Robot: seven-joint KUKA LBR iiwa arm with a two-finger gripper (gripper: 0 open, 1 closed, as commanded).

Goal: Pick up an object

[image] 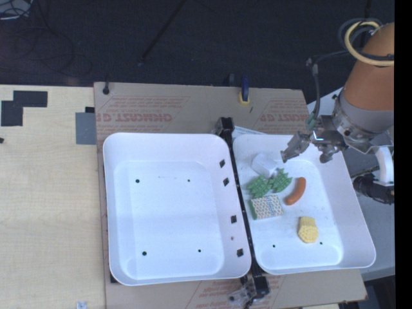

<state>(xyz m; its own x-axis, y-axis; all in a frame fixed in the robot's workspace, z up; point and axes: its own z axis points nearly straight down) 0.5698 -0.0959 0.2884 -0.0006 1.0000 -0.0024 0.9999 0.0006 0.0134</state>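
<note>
Arm: grey with an orange band, it reaches in from the right and hangs over the upper part of the right bin (360,237).
Gripper (310,148): the two fingers stand apart, one slanting toward the bin's middle, the other nearer the right wall; nothing sits between them.
Cup (264,164): small and white, it lies on its side just below and left of the lower finger (293,149).
Green piece (269,183): leafy, it sits near the bin's left wall, just under the cup.
Sausage (295,191): orange-red and slanted, it lies just right of the green piece.
Patterned block (266,206): pale with dots, it touches the green piece's lower edge.
Yellow piece (308,230): it lies lower in the bin, apart from the rest.
Left bin (119,172): white, side by side with the right one.
</note>
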